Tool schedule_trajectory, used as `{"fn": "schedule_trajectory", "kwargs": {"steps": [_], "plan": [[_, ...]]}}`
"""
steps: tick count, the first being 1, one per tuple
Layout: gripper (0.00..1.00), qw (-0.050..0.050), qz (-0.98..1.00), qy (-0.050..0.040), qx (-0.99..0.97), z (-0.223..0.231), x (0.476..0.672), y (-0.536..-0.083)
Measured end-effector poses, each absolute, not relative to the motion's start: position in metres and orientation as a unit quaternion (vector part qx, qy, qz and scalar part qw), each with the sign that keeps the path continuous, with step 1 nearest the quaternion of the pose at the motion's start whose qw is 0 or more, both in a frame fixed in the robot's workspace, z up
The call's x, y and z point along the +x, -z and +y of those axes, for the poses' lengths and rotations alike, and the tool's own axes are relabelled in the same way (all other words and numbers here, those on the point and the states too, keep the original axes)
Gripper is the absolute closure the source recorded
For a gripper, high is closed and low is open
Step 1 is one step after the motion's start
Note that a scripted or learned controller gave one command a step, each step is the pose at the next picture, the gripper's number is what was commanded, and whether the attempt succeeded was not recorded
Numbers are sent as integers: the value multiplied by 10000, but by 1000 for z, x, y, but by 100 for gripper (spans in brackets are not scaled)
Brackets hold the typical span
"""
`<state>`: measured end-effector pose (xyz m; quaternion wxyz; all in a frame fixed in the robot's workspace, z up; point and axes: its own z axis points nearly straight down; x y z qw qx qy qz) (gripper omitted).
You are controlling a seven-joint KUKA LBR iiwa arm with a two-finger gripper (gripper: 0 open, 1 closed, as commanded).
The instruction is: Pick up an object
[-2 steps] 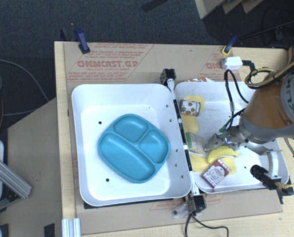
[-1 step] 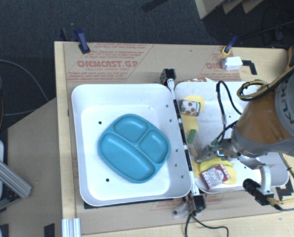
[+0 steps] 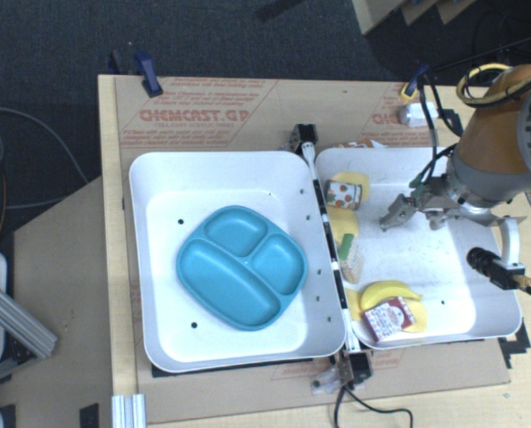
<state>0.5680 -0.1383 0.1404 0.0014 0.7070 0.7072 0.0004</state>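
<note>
Grey and orange, the arm reaches over the right bin point(image 3: 479, 324), its gripper point(image 3: 417, 214) hanging with fingers spread and nothing between them. Left of the gripper lies a small yellow-and-white cup point(image 3: 347, 192), with a yellow packet point(image 3: 344, 235) below it. Below-left of the gripper rest a banana point(image 3: 388, 293) and a red snack pack point(image 3: 391, 318). Far left, a blue divided plate point(image 3: 240, 266) sits in the left bin point(image 3: 159, 194)

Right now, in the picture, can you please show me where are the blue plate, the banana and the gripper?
blue plate point(image 3: 240, 266): camera view, on the ridge between its compartments.
banana point(image 3: 388, 292): camera view, on the yellow curved body.
gripper point(image 3: 419, 212): camera view, midway between its fingertips.
</note>
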Motion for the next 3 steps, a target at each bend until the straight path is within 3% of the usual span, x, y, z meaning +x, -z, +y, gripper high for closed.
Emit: {"fn": "schedule_trajectory", "kwargs": {"steps": [1,2,3], "plan": [[0,17,7072,-1,7070,-189,604,-157],[0,-12,7074,4,7068,-118,510,-136],[0,-5,7070,1,7072,-109,479,-84]]}}
